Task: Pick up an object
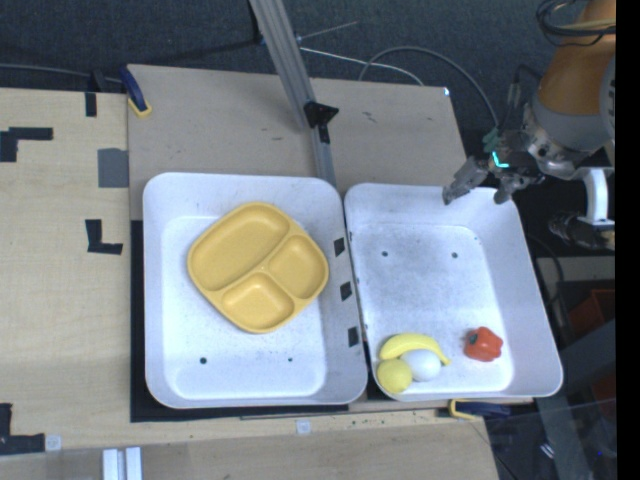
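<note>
Banana (412,345), yellow ball (394,375), white egg (426,366) and red pepper (483,343) sit in our right bin (500,230), our gripper (480,185) spread wide, grasping nothing, above its far rim.

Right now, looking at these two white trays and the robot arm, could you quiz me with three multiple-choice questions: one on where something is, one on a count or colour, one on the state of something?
1. Where is the yellow divided plate?
A. In the left bin
B. In the right bin
C. On the bare bench

2. How many small objects lie along the right bin's near edge?
A. Two
B. Four
C. Six

3. What is the gripper doing?
A. Clamped on the red object
B. Lifting the plate
C. Hovering at the right bin's far edge, holding nothing

Answers:
1. A, the plate lies inside the left bin.
2. B, a banana, a yellow ball, a white ball and a red object.
3. C, its open fingers have nothing between them, far from the objects.
</note>
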Available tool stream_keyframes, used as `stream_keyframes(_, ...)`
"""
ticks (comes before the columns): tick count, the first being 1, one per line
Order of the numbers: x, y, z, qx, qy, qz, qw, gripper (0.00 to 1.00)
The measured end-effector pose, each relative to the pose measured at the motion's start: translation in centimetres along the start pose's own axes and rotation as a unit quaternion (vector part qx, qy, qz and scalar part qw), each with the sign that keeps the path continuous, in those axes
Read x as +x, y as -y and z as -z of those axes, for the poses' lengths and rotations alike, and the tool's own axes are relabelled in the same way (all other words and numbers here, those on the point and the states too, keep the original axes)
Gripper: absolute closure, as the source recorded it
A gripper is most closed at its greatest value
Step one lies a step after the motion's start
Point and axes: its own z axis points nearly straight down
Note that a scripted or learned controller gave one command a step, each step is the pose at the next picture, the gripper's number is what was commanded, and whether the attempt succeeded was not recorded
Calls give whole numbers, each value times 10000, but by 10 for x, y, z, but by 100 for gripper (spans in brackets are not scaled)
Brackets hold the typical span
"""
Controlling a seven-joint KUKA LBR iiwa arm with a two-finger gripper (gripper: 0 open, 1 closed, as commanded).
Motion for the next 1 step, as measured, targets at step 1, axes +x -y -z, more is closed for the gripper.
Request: stream_keyframes(1,6,4,-45,21,-3,-2,10000,0)
